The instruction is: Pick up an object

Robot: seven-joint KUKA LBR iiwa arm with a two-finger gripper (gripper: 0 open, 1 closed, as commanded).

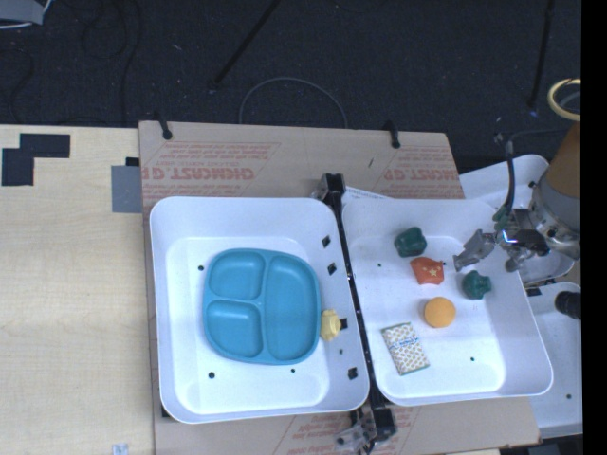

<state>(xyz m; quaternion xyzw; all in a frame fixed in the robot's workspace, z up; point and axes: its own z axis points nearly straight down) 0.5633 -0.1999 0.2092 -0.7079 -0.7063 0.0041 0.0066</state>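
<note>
White plastic bins sit side by side on a cardboard sheet (pixel 285 164) over the bench. Left bin (pixel 180 226): a blue divided plate (pixel 261 304) lies near its middle; a small yellow piece (pixel 329 324) touches the plate's right edge, close to the bin's right wall.

Right bin (pixel 512 373): five loose objects. A dark green lump (pixel 410 242) near the upper middle. An orange-red block (pixel 428 270) just below it. An orange ball (pixel 439 312) below that, roughly at the bin's centre. A small patterned packet (pixel 405 348), blue and white, lies flat toward the lower left corner. A second dark green piece (pixel 475 283) sits near the right wall.

Gripper (pixel 491 250) reaches in over the right bin's right edge, the arm's orange band (pixel 572 169) above it at the frame's side. One finger (pixel 473 251) angles toward the red block. Fingers spread, released, grasping nothing. Second green piece lies just below the gripper; contact cannot be judged.
</note>
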